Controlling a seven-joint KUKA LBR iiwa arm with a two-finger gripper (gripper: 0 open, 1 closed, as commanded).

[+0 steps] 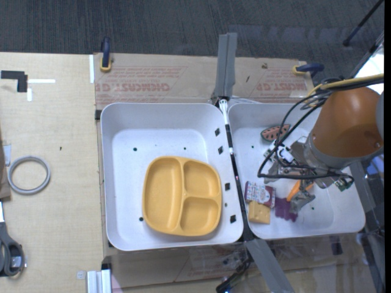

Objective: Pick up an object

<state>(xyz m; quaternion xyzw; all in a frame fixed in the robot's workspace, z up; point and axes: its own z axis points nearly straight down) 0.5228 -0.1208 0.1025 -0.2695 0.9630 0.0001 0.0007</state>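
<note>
A: Are we done picking something up yet?

B: We don't think so. Our end effector [297, 191] is down low in the right bin [342, 221], and the little things lie on the bin floor. We see a purple thing [285, 209] at about 7 o'clock from the end effector, close to it, and an orange bit [294, 189] right by it.

A: Are we holding one of them?

B: We cannot tell. Wires and the big orange band of our arm [348, 124] hide that part, so we cannot tell how the end effector is set either. Nothing looks lifted off the bin floor.

A: What else is in that bin?

B: A yellow block [259, 213] and a small packet [258, 193] touch each other at about 9 o'clock from the purple thing. A brown and pink thing [275, 131] sits up at 12 o'clock, well apart.

A: So what is left?

B: We guess the grab and the lift are both left.

A: And the other bin?

B: The left bin [122, 182] holds a yellow plate [182, 195] with three parts. Both bins sit on a pale wood counter [55, 121]. A grey ring [27, 174] lies at 9 o'clock from the plate, far off. Dark carpet [153, 11] is behind the counter.
</note>
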